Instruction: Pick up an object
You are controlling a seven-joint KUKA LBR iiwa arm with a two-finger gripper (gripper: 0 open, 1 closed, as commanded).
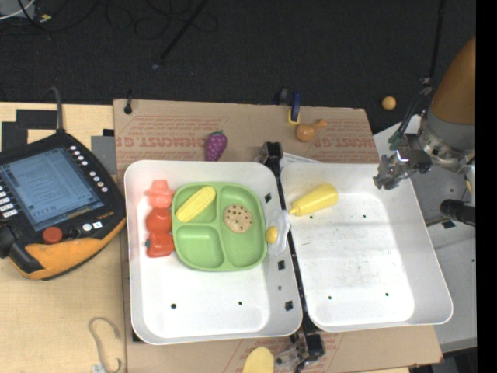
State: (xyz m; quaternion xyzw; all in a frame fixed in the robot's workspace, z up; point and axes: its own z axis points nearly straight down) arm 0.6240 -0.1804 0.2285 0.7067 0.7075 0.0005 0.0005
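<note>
Two white bins lie side by side below and to the left of the gripper (388,173), which hangs at the upper right corner of the right bin (365,270), by its rim. How its fingers stand cannot be told at this size and angle, and nothing visible sits between them or touches them.

Nearest to the tool, off to its left in that bin, lies a yellow bottle-shaped toy (314,200), close against the divider; it looks like the likeliest thing to pick. Its rounded, slanted body could slip sideways out of a closing pinch, and a descent too near the divider could knock a finger on the wall.

Farther left, the left bin (202,309) holds a green sectioned plate (210,251) with a corn cob (194,203) and a cookie (238,218) on it, and a red toy (159,220) just beyond. A flat cookie would be hard to grip.
</note>
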